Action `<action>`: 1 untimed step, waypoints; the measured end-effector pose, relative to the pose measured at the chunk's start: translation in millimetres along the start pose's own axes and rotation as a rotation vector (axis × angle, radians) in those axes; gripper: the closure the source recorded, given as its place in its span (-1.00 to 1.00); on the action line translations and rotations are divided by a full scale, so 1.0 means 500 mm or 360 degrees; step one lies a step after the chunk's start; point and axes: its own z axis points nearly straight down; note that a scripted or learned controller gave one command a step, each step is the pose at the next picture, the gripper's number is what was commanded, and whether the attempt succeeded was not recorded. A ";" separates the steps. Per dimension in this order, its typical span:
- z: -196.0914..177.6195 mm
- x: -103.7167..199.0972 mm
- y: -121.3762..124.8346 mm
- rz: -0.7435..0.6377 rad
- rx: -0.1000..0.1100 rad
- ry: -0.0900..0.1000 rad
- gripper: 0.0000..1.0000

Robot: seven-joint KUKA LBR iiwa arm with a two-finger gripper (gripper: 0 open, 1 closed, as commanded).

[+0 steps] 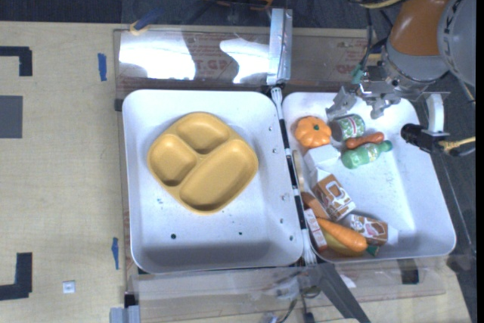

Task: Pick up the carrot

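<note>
Partly hidden, carrot (342, 236) lies beneath brown packets (336, 199).

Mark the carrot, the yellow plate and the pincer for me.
carrot (342, 236): camera view, middle of its orange body.
yellow plate (202, 161): camera view, central divider ridge.
pincer (361, 98): camera view, between its fingertips.

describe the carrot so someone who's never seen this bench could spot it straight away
Of the two white bins, look in the right bin, at its front edge nearest the camera. The carrot lies there on its side, next to a brown-and-white packet. It is the long, tapered orange one, unlike the round orange pumpkin-shaped toy at the back of the bin.
</note>
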 end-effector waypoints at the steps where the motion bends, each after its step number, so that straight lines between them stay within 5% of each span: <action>1: 0.133 -0.002 0.003 -0.0247 -0.0039 -0.0014 -1.00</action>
